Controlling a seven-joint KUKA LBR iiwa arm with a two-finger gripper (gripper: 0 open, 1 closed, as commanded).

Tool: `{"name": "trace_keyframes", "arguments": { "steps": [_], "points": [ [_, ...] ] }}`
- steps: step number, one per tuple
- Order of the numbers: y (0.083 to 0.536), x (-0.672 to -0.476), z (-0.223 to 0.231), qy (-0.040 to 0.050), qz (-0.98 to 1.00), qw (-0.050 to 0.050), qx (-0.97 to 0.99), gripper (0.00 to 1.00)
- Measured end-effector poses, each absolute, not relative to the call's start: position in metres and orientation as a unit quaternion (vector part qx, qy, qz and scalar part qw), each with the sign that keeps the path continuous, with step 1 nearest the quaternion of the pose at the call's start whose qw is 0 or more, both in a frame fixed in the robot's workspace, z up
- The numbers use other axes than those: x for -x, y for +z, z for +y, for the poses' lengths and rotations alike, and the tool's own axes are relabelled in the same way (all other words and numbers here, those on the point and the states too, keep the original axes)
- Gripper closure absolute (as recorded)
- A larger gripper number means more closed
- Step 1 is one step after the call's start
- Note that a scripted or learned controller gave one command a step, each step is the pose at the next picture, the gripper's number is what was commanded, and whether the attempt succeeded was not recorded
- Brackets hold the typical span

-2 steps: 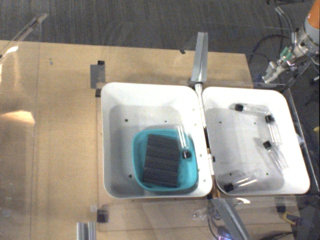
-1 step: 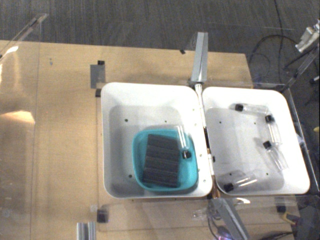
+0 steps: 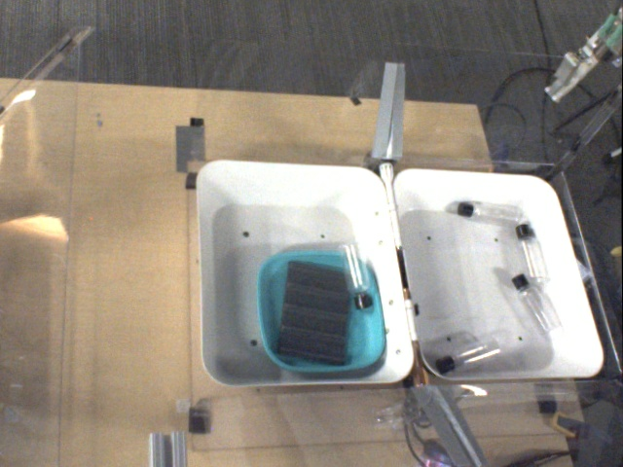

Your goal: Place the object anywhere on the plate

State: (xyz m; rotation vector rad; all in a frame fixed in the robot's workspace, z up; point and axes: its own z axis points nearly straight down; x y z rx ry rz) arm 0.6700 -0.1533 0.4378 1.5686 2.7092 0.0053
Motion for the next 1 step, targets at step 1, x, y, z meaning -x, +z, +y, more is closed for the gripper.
{"name": "trace_keyframes", "arguments": {
  "steps": [1],
  "points": [
    [0.4374,-0.6699,-0.1118,0.002,0.859,0.005,-0.512,1.0]
  ]
}}
